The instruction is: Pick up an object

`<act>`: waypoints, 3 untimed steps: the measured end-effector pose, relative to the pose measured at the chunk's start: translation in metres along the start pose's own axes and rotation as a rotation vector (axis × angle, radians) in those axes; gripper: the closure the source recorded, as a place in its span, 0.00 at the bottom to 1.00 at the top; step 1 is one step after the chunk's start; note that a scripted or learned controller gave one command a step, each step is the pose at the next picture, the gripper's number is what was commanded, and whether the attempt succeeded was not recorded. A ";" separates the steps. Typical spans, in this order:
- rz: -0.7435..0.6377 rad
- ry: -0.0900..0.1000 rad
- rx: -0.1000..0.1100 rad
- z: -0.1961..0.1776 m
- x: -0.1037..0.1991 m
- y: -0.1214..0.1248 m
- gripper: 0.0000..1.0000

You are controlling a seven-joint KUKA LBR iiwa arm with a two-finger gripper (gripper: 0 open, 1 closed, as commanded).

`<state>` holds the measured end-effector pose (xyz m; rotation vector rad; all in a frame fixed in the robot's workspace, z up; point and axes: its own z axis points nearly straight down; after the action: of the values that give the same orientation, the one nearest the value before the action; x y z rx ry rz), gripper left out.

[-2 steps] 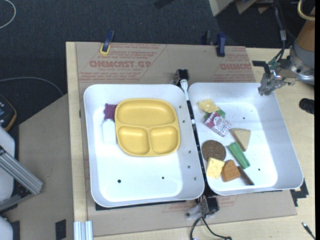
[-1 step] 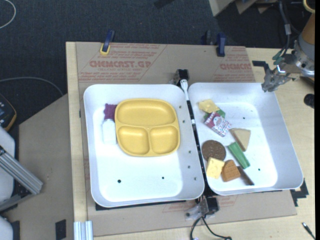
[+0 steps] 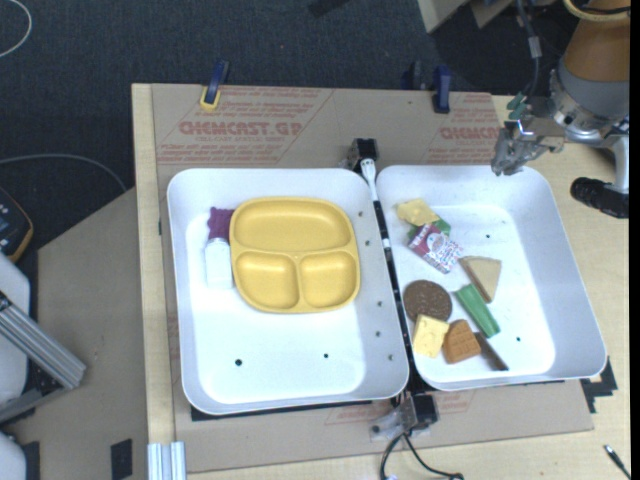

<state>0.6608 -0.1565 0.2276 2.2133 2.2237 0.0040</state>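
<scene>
Your jaws hang over the right bin's far rim; whether they are open cannot be told. The food pieces lie well below-left of them, untouched.

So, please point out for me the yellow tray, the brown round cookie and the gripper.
yellow tray [image 3: 295, 253]: camera view, on the ridge between its compartments.
brown round cookie [image 3: 427, 297]: camera view, on the middle of its top face.
gripper [image 3: 507, 163]: camera view, at its fingertips, above the right bin's far rim.
</scene>
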 end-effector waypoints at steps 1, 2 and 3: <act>-0.002 0.004 0.006 0.009 0.061 0.003 1.00; -0.002 0.003 0.001 -0.001 0.120 0.010 1.00; -0.001 0.004 0.009 0.012 0.172 0.000 1.00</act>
<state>0.6598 0.0159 0.2151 2.2181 2.2310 -0.0016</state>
